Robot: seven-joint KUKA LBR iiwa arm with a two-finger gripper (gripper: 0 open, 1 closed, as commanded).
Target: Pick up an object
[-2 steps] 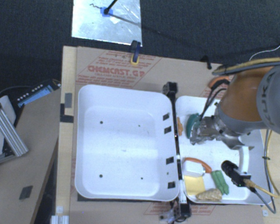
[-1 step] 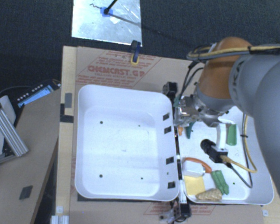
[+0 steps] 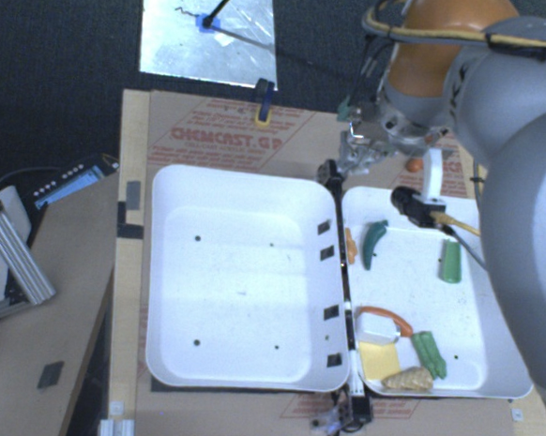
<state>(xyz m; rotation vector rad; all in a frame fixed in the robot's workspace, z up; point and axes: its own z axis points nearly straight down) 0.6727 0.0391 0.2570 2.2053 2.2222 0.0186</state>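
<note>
A dark carpeted floor surrounds the light wooden table. A printed cardboard sheet lies on the table. Beyond it, a shiny silver sheet rests on the floor. Metal rails lean at the left edge.

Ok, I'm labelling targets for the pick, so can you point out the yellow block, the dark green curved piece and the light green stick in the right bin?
yellow block (image 3: pixel 379 360), camera view, middle of its top face.
dark green curved piece (image 3: pixel 373 241), camera view, mid-body.
light green stick (image 3: pixel 450 260), camera view, centre of its length.
</note>
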